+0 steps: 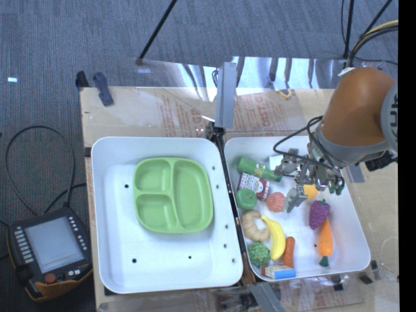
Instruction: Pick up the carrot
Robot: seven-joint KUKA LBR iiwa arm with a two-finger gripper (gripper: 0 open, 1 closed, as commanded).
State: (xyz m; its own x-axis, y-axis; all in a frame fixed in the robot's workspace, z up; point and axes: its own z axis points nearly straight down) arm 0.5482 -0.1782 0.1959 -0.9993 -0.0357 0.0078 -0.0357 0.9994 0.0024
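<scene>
We judge orange plastic toy carrot (325, 239), near right bin's (361, 246) right edge: light, rigid, slick; grip mid-body. Claw (300, 190) state: cannot tell.

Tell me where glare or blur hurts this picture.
Camera view: glare washes out the metal strip behind the bins; the right bin is bright but readable; the carrot is sharp enough; the gripper is small and cluttered, its fingers hard to make out.
</scene>
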